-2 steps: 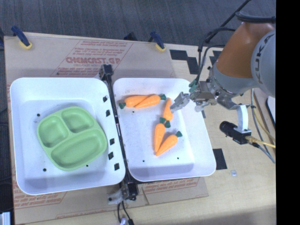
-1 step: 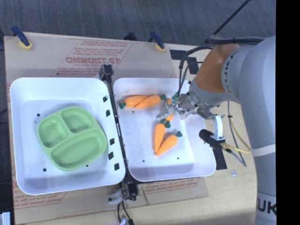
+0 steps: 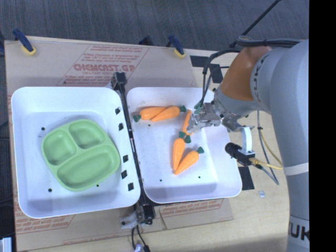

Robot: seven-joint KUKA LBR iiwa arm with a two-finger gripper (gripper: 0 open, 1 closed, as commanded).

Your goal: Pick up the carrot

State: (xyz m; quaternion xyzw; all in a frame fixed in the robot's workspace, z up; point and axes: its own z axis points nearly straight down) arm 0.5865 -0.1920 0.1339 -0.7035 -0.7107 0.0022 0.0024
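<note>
Two bins sit side by side on the tabletop (image 3: 47, 62). The left bin (image 3: 21, 140) holds a divided plate (image 3: 81, 155). The right bin (image 3: 210, 185) holds five carrots (image 3: 178, 150), with the hand (image 3: 195, 121) over its far right part.

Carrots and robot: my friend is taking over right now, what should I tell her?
Gripper: down in the right bin, at the upper end of a slanted carrot. I cannot tell whether it grips it.
Carrots: five, all in the right bin. Two lie side by side near the top, two more lie together lower down, and the slanted one is at the gripper.
Left bin: holds a green divided plate.
Done: the arm has reached a carrot.
Left: no carrot looks lifted yet, so grasp and raise one.
</note>
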